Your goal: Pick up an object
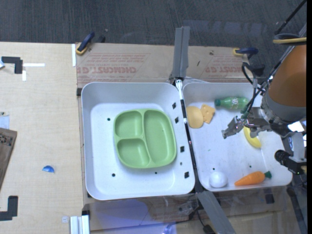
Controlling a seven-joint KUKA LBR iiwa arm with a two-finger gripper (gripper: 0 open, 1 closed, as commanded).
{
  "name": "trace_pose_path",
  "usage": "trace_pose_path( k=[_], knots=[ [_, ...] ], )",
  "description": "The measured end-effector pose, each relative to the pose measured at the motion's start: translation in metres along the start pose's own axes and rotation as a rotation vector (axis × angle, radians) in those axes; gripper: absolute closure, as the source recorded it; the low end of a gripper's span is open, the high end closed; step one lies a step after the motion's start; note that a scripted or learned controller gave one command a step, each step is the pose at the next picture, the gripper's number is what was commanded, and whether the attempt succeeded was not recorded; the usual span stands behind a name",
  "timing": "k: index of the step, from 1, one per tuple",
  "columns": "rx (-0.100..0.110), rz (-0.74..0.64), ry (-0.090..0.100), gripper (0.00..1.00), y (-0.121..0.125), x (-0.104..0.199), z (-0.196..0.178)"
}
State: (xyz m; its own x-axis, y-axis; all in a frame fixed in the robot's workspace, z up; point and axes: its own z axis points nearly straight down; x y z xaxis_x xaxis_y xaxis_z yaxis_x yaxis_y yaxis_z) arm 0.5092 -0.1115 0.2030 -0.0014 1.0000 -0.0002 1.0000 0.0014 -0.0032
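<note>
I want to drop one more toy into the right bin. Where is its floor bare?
Bare floor lies mid-bin in the right white bin, between the yellow toy, white ball and orange carrot. Crowded near the gripper, banana and green bottle.

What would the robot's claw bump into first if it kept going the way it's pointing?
Probably bare floor of the right bin. The gripper points down and leftward; the yellow lumps lie further along that way. Its height above the bin is unclear from this single view.
</note>
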Motion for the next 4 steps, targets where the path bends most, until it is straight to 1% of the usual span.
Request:
trace_pose_path(
  k=[1,2,3,4],
  knots=[
    [-0.002,0.133,0.000,0.00,0.020,-0.073,0.112],
    [-0.001,0.136,0.001,1.00,0.020,-0.074,0.103],
    [0.001,0.263,0.001,1.00,-0.033,-0.050,0.112],
    [-0.001,-0.105,0.000,1.00,0.021,-0.010,0.022]
  ],
)
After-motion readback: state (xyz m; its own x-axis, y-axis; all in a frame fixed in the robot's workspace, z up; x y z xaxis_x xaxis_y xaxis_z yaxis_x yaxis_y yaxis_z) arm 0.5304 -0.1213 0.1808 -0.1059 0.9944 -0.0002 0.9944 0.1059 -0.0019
